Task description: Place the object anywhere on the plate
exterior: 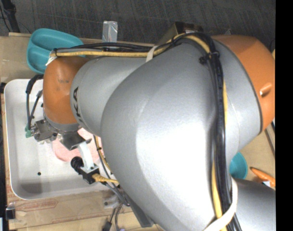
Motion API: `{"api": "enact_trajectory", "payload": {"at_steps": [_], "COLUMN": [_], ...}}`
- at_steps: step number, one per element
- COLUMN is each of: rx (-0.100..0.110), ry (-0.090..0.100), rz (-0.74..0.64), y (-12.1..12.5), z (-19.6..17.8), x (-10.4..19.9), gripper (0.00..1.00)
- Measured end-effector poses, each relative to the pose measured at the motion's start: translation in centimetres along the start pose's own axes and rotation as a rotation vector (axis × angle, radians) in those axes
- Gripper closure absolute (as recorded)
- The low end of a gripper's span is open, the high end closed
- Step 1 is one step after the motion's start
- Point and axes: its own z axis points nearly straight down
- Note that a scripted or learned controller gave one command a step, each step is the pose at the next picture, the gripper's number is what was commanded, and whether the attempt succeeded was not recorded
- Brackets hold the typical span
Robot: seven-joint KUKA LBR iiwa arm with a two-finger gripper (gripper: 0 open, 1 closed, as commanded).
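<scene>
A large grey robot arm (175, 129) with orange bands takes up most of the view, reaching from the right across the surface (35, 208) to the left-hand white bin (16, 177). Its wrist and gripper (64, 141) hang low over the middle of that bin, directly above a pale pink plate (64, 153), mostly hidden. The fingers are buried under the wrist, so their opening and any hold cannot be told. The object to be placed cannot be picked out. A teal bowl (43, 44) sits past the bin's far edge, another teal item (237, 165) at the right. Judging by position, this is the placing step; next calls for release and a straight lift.
</scene>
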Motion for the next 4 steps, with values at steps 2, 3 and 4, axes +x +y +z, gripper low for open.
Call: {"api": "enact_trajectory", "payload": {"at_steps": [2, 3, 4], "rx": [-0.002, 0.0, 0.005], "ry": [0.0, 0.0, 0.0], "rz": [-0.367, -0.318, -0.057], "y": [8.6, 5.0, 1.5], "z": [-2.0, -2.8, -2.2], "x": [-12.3, -6.2, -2.7], "gripper": [1.0, 1.0, 1.0]}}
